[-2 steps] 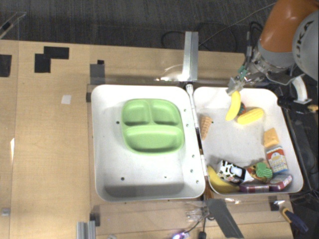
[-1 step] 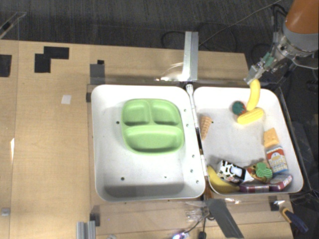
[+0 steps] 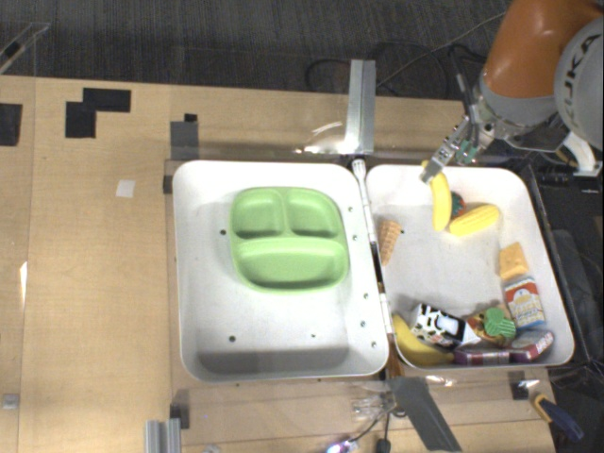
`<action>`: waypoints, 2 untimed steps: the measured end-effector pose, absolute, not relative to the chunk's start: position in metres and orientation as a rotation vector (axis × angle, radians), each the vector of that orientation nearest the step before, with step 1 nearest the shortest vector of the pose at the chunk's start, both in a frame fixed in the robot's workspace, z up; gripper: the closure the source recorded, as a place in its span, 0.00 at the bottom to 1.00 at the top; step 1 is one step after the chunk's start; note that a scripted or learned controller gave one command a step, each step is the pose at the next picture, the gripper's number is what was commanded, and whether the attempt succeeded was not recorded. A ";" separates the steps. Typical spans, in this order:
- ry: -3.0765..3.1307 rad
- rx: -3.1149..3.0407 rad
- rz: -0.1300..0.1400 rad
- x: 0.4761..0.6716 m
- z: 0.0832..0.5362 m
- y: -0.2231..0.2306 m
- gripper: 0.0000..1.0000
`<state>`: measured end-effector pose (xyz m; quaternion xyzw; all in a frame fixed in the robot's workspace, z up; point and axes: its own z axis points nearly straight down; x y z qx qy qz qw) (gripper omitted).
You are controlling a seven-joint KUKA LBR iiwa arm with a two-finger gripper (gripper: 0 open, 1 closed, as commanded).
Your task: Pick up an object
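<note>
My gripper [image 3: 451,157] hangs over the back left part of the right bin [image 3: 444,272], below the orange wrist band. Directly under it, and touching or nearly touching its tip, a yellow banana [image 3: 440,203] stands on end. Whether the banana is held or rests on the bin floor is unclear from this angle. A yellow corn cob [image 3: 473,220] lies just right of the banana, with a small red and green piece between them. An ice cream cone [image 3: 388,237] lies by the bin's left wall.
The left bin [image 3: 208,328] holds a green divided plate [image 3: 288,237]. Along the right bin's right and front sides lie an orange block [image 3: 512,259], a small bottle [image 3: 524,302], a cow-patterned toy [image 3: 436,326], a green toy [image 3: 500,327] and a second yellow piece [image 3: 415,345].
</note>
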<state>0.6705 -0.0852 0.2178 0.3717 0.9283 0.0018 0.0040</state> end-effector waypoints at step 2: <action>2.600 1.756 0.005 0.626 0.186 -0.051 1.00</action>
